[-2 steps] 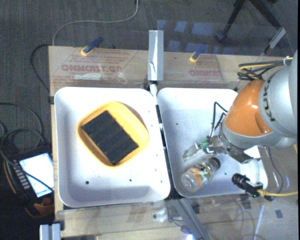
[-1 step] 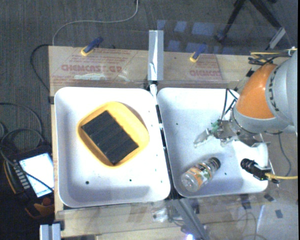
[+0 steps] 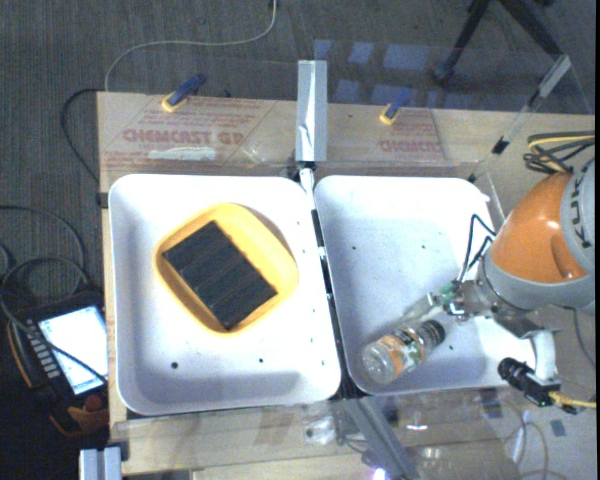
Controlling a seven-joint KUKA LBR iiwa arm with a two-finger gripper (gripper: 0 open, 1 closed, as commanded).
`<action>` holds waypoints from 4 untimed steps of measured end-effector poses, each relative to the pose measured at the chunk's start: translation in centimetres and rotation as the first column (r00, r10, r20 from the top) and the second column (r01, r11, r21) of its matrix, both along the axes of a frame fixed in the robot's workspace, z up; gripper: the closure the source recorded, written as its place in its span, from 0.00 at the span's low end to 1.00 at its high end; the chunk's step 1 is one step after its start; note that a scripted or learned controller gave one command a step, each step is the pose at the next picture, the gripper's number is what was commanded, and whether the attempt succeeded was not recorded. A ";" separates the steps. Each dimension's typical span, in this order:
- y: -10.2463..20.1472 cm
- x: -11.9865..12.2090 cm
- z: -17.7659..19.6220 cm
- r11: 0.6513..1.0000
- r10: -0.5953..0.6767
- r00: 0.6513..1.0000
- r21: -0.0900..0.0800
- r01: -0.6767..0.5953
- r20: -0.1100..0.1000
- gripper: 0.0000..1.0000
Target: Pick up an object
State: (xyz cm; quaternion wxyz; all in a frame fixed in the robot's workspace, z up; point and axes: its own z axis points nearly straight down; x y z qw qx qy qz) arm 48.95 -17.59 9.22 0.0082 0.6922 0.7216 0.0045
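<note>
A: Nearest the lens, low in the right bin (image 3: 400,228), lies a clear plastic bottle (image 3: 400,349) on its side, neck pointing toward two o'clock, base toward eight. That is my guess for the thing to pick.

B: And the end effector (image 3: 458,301)?

A: Just off the bottle's cap end, at two o'clock from it, under the arm's orange band (image 3: 533,233). How it stands, wide or narrow, I cannot tell; the wrist and cables crowd it. I see nothing held in it.

B: How would you do the pick well?

A: Come down over the body rather than the cap, closing across the bottle's short axis so the round wall cannot roll out. It sits close to the bin's near wall at six o'clock, so approach steeply and keep clear of the rim.

B: What else is in the bins?

A: Only the bottle is in the right bin. The left bin (image 3: 140,368) holds a yellow dish (image 3: 275,250) with a dark ridged slab (image 3: 220,273) lying in it, turned cornerwise. Both bins sit on the table (image 3: 120,128).
</note>
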 end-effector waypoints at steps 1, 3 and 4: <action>0.1 0.2 1.1 1.000 0.002 1.000 0.001 -0.002 0.003 1.00; 4.8 4.6 9.9 1.000 0.005 1.000 0.002 -0.005 -0.018 0.00; 0.4 0.4 -0.1 0.974 0.228 0.974 0.001 -0.228 -0.006 0.00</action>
